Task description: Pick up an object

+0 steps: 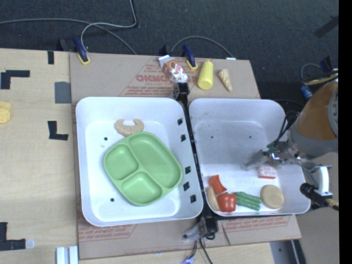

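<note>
Fingers low in the right bin, above a small pink-white item.

The fingers [257,161] point left, low over the floor of the right bin [236,111]; I cannot tell if they are released or clenched. Just beside them lies a pink-white piece [267,172]. Along the near wall lie a round tan bun [272,196], a green vegetable [248,201] and a red pepper [223,196]. The left bin [88,147] holds a green divided plate [142,168] and a tan ring [128,127].

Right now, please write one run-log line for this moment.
gripper: over right bin, nothing visibly held | green plate: left bin
</note>
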Tool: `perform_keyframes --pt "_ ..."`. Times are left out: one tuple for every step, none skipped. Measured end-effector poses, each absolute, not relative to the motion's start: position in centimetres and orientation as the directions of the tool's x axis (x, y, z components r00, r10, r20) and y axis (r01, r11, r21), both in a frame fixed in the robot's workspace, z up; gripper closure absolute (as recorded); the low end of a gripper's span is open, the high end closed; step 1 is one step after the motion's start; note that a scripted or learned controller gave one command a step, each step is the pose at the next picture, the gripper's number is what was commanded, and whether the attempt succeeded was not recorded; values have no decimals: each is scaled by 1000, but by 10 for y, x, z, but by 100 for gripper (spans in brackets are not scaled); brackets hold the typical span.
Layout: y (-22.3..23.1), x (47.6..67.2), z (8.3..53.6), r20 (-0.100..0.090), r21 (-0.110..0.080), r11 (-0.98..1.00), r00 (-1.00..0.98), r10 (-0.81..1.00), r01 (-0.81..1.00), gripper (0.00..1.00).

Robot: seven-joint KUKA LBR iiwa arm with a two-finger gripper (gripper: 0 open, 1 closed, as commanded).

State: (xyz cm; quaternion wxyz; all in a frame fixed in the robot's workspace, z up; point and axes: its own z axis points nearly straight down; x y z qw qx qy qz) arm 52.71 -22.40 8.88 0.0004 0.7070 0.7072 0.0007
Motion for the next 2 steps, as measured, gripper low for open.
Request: perform_keyframes --pt "-226 530 102 -7 13 1 -1 1000 1000 100" --pt "-225 531 102 -6 13 2 -2 1000 1000 0"
